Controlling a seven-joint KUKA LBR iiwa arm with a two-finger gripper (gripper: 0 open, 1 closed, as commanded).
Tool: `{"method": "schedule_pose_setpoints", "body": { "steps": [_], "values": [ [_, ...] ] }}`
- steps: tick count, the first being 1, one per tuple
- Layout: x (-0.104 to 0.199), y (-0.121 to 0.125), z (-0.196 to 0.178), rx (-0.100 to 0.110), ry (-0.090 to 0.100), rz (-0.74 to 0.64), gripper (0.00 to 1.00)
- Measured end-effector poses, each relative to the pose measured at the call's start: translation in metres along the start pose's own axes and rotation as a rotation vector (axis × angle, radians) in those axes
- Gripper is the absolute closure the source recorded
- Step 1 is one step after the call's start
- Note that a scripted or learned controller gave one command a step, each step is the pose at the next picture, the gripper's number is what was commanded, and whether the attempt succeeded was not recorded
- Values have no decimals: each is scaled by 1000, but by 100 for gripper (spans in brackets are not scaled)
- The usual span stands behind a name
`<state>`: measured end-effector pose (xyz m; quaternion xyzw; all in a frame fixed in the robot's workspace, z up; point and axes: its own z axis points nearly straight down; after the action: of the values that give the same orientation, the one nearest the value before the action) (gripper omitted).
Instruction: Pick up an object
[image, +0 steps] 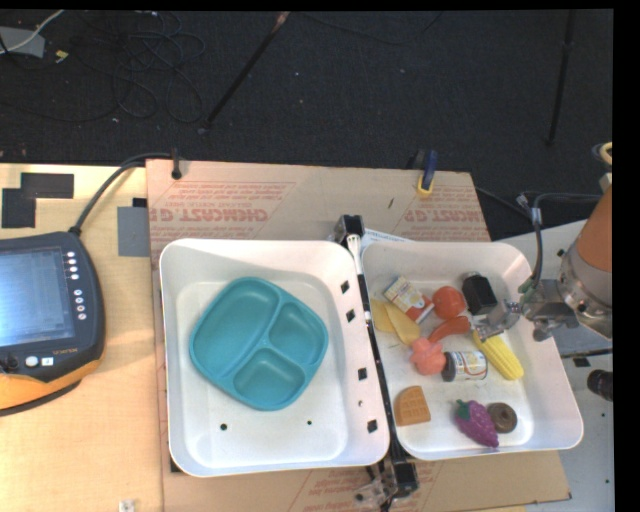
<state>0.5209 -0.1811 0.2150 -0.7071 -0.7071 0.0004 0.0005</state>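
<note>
Cardboard is lining the bench under 2 white bins (176, 300); the gripper (497, 322), fingers possibly spread, is being lowered toward the yellow corn (503, 357).

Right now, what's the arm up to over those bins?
The arm reaches in from the right, its gripper low over the right bin, just above the yellow corn and beside the black block. Nothing is visibly held. The bin's clutter includes a small can, a pink toy, purple grapes and a waffle. The left bin holds a teal divided plate.
</note>
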Motion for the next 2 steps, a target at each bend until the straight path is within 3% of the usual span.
{"method": "schedule_pose_setpoints", "body": {
  "steps": [1,2],
  "values": [
    [-33,12,116,-9,0,3,0],
    [-34,7,105,2,2,5,100]
  ]
}}
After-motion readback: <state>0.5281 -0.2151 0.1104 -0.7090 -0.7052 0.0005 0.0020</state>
